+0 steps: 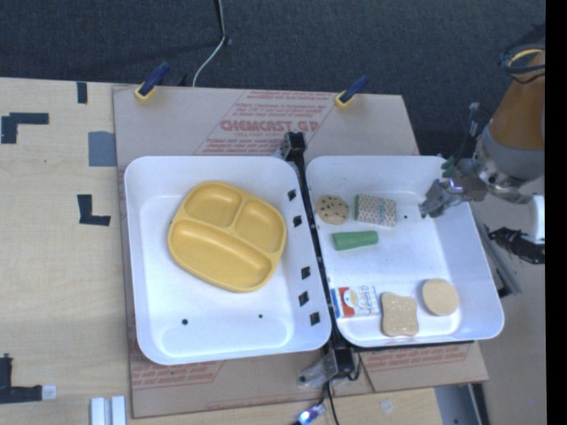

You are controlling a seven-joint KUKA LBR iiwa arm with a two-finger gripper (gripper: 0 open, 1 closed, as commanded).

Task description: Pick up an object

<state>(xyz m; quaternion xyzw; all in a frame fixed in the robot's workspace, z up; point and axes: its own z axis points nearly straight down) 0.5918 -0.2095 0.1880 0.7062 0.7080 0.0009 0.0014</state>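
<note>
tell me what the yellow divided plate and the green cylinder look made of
Yellow divided plate: likely moulded plastic, matte to slightly glossy, with an even colour and soft rounded ridges. Green cylinder: probably plastic or foam toy food, matte and uniformly green; too small to be sure.

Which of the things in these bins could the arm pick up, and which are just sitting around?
Pickable, right bin:
cookie
patterned packet
green block
small carton
toast slice
round cracker
The gripper hangs near them.

Just lying about:
yellow divided plate
cardboard sheet
clamps

Tool [436,200] over right bin [461,237] rim; yellow plate [228,235] in left bin [155,264].
</note>
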